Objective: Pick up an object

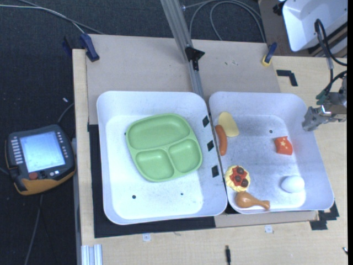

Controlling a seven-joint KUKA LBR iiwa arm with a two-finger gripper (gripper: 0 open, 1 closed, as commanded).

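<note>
A green tray [164, 146] is seen in the left bin [110, 164]. In the right bin [317, 164] are placed a sausage [222, 139], yellow piece [228, 123], pizza [237, 178], drumstick [251, 201], red piece [284, 145] and egg [292, 184]. The gripper [311, 119] is seen at that bin's right rim; its state cannot be told.

No text, label or number was legible anywhere; the handheld pendant's [39, 158] lit screen was too blurred to read.
</note>
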